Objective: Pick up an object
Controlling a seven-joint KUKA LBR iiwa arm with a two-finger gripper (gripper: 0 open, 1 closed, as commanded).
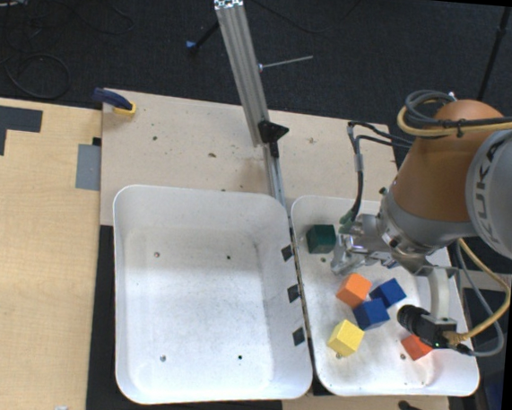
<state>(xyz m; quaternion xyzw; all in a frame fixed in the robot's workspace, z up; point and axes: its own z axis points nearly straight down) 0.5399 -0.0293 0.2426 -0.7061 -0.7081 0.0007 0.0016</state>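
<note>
1. You've got the arm [448, 173] reaching in from the right, its orange band bulking over the far part of the right bin [374, 382].
2. The gripper [352, 254] hangs low over that bin's far-left area, just right of the green block [321, 238] and just above the orange block [353, 290] in the picture.
3. Fingers: you can't read them from here. The metal at the tip is a tangle against the white floor, so whether they're spread or closed is not clear, and nothing shows pinched between them.
4. Your candidates all sit in the right bin. The green block lies at the far-left corner, close to the wall between the bins.
5. The orange block lies near the middle, with two blue blocks [380, 303] bunched right beside it, one slightly farther and to the right of the other.
6. The yellow block [346, 337] sits nearer you, apart from that cluster, toward the left side.
7. A red block [416, 348] rests at the right, just under a black fitting on the arm.
8. The left bin [202, 294] lies alongside, its white floor speckled with dark dots.
9. A slanted aluminium rail [246, 72] rises from between the bins toward the far left.
</note>
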